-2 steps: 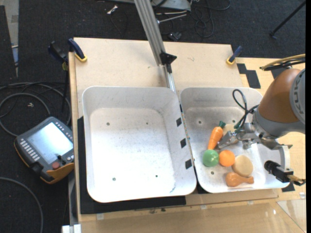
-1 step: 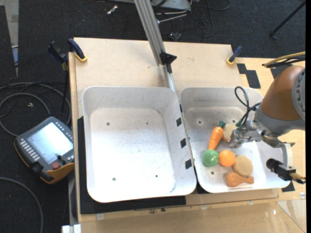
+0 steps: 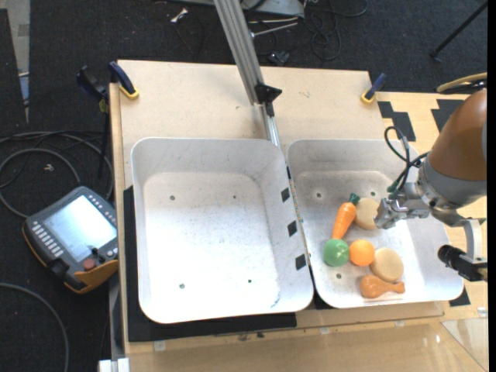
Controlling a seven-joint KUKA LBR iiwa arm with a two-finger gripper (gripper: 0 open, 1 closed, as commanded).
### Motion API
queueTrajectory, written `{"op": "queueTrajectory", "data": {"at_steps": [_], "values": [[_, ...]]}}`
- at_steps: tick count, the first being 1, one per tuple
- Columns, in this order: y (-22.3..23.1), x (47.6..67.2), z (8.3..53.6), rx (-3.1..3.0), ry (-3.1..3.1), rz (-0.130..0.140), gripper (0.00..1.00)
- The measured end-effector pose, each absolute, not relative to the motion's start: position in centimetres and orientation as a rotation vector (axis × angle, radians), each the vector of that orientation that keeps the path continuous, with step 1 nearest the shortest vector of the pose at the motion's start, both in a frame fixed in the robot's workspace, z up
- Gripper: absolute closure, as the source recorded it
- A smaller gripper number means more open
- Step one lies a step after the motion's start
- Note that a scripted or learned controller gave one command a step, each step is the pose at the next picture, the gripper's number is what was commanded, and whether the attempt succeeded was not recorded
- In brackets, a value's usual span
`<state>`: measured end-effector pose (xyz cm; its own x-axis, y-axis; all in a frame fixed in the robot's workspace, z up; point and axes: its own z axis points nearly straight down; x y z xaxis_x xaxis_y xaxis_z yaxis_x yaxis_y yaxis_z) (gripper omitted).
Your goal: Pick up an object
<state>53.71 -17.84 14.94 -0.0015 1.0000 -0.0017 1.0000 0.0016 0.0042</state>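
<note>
The right bin (image 3: 325, 161) holds several toy foods in its right half. A carrot (image 3: 344, 218) lies tilted, its green top pointing up. Below it sit a green ball (image 3: 335, 252) and an orange ball (image 3: 361, 253). A beige round piece (image 3: 387, 264) and an orange pear-shaped piece (image 3: 379, 287) lie near the front wall. A cream lump (image 3: 365, 212) rests right of the carrot. My gripper (image 3: 385, 212) is low in the bin, directly against the cream lump's right side.
The left bin (image 3: 209, 215) sits beside the right one, sharing a raised middle wall (image 3: 293, 215). A slanted metal pole (image 3: 244, 49) ends at the bins' back edge. A teach pendant (image 3: 74, 239) lies on the floor at left.
</note>
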Motion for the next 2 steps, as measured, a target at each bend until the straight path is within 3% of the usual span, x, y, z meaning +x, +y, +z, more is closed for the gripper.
{"op": "queueTrajectory", "data": {"at_steps": [1,2], "values": [[-17.9,53.9,20.3,2.214,2.22,0.004,1.0],[-13.0,54.2,21.5,2.212,2.23,0.004,1.0]]}}
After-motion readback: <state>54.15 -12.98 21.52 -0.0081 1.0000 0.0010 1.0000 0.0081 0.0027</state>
